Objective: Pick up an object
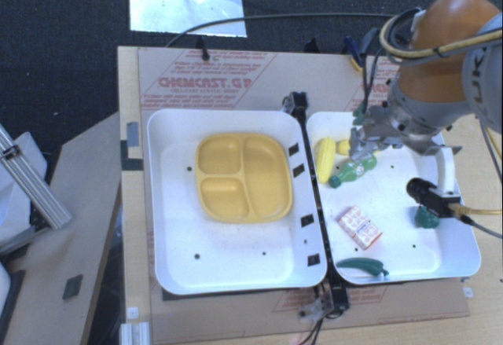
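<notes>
The hand point(361, 148) is hovering low in the right bin point(464, 257), right of centre frame, directly over the green bottle point(352, 170) lying beside the corn cob point(324, 159), probably lining up a grasp. How far it is open I cannot tell.

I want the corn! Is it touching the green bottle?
Apart. The camera view shows white bin floor between the corn and the green bottle.

The grey arm with the orange band point(448, 37) is cut off by the right edge. The upper end of the green plastic bottle point(353, 170) and part of a small yellow object point(343, 148) are covered by the gripper point(363, 148). The print on the small pink-and-white packet point(359, 226) cannot be read.
</notes>
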